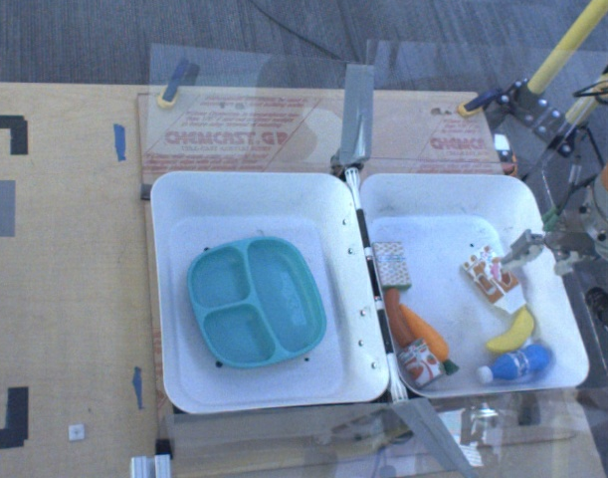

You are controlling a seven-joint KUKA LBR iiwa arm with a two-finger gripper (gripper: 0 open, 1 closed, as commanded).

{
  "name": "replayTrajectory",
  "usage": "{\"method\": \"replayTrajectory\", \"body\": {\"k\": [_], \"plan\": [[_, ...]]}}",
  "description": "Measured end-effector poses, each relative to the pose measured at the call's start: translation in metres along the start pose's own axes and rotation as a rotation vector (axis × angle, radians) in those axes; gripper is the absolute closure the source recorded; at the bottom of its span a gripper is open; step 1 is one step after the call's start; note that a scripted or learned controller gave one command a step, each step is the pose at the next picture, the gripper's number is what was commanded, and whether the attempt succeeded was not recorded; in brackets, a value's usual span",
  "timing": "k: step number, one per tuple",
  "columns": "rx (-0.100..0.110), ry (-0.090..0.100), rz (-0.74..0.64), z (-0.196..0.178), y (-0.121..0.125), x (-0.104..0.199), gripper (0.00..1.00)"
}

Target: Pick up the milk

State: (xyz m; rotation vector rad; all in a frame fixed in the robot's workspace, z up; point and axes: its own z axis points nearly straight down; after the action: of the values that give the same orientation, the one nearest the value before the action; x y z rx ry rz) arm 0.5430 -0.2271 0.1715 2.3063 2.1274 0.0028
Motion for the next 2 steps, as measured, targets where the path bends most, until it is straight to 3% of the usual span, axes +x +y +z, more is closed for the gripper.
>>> {"method": "replayTrajectory", "body": {"k": [1,2], "plan": [[0.002,0.001,-0.025,0.025,0.026,0.048,0.00],[0.001,0.000,-0.007,0.005,0.035,0.045,0.00]]}}
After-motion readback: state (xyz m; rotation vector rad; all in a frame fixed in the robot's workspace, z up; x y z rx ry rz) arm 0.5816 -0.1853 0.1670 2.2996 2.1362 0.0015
